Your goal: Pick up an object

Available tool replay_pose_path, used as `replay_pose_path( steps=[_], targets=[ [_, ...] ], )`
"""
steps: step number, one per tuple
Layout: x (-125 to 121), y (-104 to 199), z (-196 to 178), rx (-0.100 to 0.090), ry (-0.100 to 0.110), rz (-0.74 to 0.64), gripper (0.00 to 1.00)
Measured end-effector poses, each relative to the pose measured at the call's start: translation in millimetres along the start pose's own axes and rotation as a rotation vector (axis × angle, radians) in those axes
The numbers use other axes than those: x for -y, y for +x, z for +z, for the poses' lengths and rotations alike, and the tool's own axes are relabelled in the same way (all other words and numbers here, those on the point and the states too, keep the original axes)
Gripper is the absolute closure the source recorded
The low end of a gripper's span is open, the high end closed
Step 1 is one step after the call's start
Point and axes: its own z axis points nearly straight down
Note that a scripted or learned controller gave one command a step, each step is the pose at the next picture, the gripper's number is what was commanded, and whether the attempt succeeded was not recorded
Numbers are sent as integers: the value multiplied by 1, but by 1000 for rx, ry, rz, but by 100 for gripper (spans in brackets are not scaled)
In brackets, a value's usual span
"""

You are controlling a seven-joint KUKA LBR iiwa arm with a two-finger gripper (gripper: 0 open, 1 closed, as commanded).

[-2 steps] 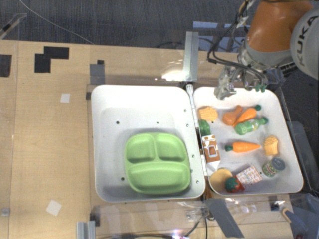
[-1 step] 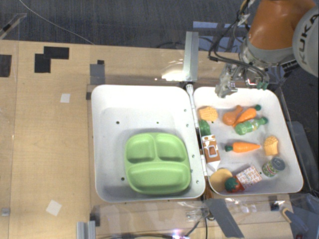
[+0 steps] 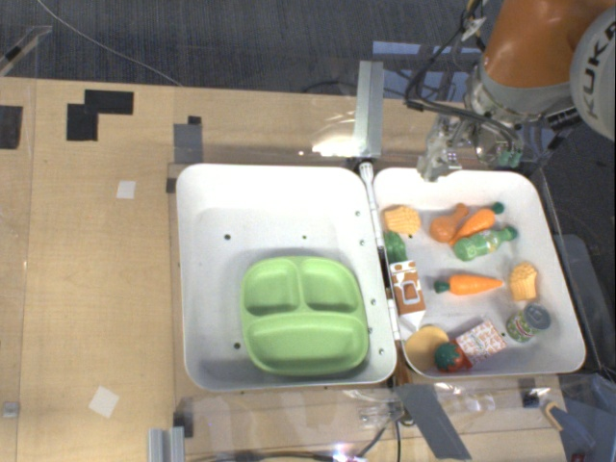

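We judge the task barely begun: nothing has been lifted, and every candidate lies in the bins on the table (image 3: 87, 287). Farthest to the left of the claw, and nearer the camera, the green divided plate (image 3: 305, 316) sits alone in the left bin (image 3: 207, 210). Moving right, below and slightly left of the claw, a yellow waffle piece (image 3: 401, 220), a green item (image 3: 395, 248) and an orange-and-white carton (image 3: 408, 288) line the right bin's (image 3: 553, 248) left wall, with a yellow bowl-like piece (image 3: 426, 339) and a red-and-green item (image 3: 449, 356) at the near corner. Almost straight below the claw lie an orange pair (image 3: 462, 224), a green bottle (image 3: 484, 243) and a carrot (image 3: 470, 284); further right are a pink patterned box (image 3: 480, 339), a small can (image 3: 526, 323) and a yellow piece (image 3: 524, 281). The claw (image 3: 460, 150) hangs over the far rim of the right bin, apart from all of these. Its parts blur against the cabling, so we cannot tell whether it is released or clenched, and we see nothing held in it. What remains, as we read it, is the whole job: choosing one object, descending, closing and lifting.
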Motion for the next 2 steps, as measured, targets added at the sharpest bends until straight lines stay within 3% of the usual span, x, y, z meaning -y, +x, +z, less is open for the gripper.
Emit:
replay_pose_path(
  steps=[2],
  targets=[
    [-2, -6, -28, 25, 1, -7, 100]
  ],
)
